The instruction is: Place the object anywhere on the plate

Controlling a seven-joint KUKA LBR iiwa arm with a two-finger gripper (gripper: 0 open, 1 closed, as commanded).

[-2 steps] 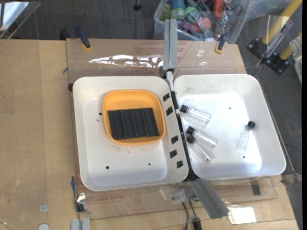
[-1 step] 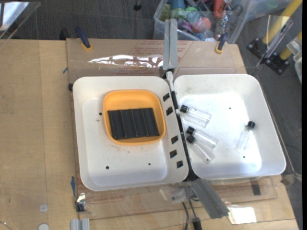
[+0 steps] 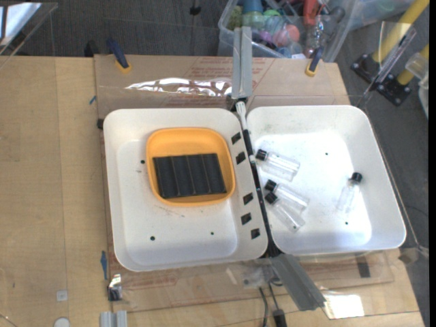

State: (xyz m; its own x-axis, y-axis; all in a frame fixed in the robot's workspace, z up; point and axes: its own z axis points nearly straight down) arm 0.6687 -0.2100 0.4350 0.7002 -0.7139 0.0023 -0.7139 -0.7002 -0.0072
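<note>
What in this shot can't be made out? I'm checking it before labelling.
- Camera view: the clear vials in the right bin blend into its white floor; their count and outlines are uncertain, mostly black caps show.
- The dark ribbed object on the orange plate: its identity is unclear at this resolution.
- The storage tub is cut off by the top edge.

Orange plate (image 3: 158, 144), black ribbed insert (image 3: 189, 175)

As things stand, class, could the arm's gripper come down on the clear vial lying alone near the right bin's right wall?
Probably yes. That vial lies alone on the right bin floor, apart from the other vials, with nothing over it.
</note>
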